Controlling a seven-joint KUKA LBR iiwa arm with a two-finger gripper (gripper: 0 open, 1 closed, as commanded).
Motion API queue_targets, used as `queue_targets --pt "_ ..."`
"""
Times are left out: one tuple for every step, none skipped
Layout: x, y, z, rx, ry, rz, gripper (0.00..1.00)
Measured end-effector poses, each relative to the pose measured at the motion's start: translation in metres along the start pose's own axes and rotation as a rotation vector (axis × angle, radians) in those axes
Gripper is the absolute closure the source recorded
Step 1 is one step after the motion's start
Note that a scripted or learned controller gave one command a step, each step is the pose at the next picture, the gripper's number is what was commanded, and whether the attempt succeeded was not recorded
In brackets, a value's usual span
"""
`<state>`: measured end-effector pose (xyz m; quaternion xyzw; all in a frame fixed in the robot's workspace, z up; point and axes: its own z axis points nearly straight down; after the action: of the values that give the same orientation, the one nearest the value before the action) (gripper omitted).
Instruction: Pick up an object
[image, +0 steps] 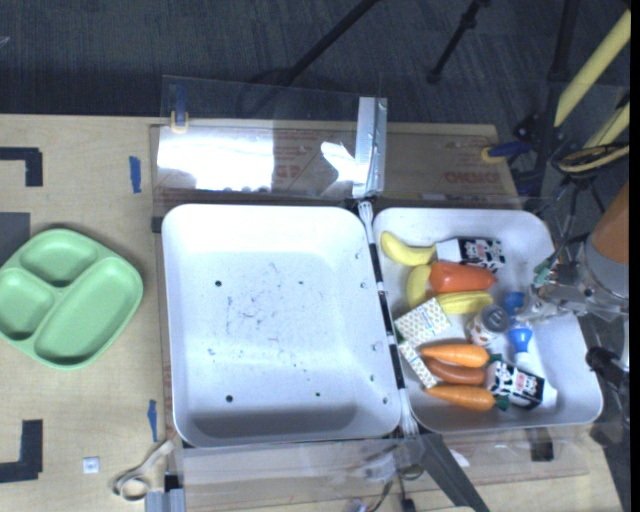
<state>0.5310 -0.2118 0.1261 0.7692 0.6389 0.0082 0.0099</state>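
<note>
The right bin (575, 365) holds a heap of toy food. At its back lie a yellow banana (405, 248) and a black-and-white carton (480, 251). Below them are an orange-red pepper (460, 277), a second banana (462, 302) and a patterned box (422, 322). An orange carrot (455, 353), a brown sausage (458, 372) and another carrot (460, 396) lie at the front, beside a second carton (517, 385). A small blue-capped bottle (518, 338) sits mid-right. My gripper (556, 288) hangs over the bin's right side, just right of the bottle, with nothing seen in it.
The left bin (265, 320) adjoins the right one. A green divided plate (65, 295) rests on the bench at far left. A clear plastic panel (270, 155) stands behind the bins. Cables and stands crowd the upper right.
</note>
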Motion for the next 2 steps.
queue_targets --pt "0.068 0.053 -0.018 0.026 -0.004 0.307 1.0" --pt "0.043 0.058 0.024 0.027 -0.007 0.487 1.0"
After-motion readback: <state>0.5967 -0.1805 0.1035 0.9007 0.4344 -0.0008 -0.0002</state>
